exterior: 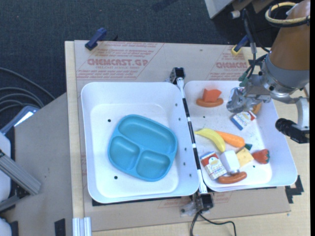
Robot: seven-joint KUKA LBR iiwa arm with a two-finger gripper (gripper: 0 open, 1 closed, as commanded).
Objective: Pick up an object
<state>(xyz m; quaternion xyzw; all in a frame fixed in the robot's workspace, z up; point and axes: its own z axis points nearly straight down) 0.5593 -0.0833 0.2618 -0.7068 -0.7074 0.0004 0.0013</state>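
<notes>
While the arm reaches into the right bin, its pincer hangs just above a small white-and-blue carton; whether it's open or closed, I can't tell.

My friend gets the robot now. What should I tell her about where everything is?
Gripper: low in the right bin, above a small white and blue carton; grip unclear, nothing seen held.
Right bin: orange hat-shaped toy, banana, carrot, cheese wedge, red pepper, sausage, red and white carton.
Left bin: blue divided plate.
Done: nothing lifted. Left: pick one object.
</notes>
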